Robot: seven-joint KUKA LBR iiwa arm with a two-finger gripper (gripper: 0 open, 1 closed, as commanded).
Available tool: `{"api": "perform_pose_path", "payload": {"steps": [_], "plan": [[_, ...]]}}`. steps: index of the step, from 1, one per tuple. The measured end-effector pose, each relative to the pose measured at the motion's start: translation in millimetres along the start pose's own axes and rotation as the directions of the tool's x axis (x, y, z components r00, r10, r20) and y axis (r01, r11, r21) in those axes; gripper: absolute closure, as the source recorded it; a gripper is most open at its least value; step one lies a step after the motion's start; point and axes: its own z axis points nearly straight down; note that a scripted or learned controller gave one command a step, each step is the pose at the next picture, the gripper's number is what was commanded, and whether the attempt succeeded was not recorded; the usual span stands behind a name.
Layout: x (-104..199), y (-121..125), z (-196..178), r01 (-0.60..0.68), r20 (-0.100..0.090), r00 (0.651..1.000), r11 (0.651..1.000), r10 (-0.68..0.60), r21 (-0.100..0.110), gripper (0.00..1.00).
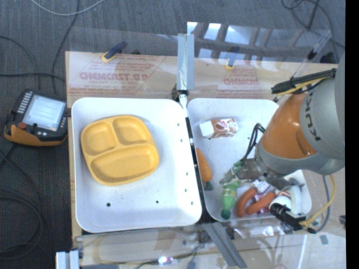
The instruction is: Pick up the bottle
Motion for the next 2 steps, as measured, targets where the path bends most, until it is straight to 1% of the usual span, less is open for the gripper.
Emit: {"api": "perform_pose_path", "payload": {"steps": [1, 2], "plan": [[76, 40, -90, -0.062, 0.008, 0.998, 0.998, 0.062, -0.006, 1.00], [92, 17, -144, -0.201, 0.010, 0.979, 0.979, 0.201, -0.007, 1.00]]}}
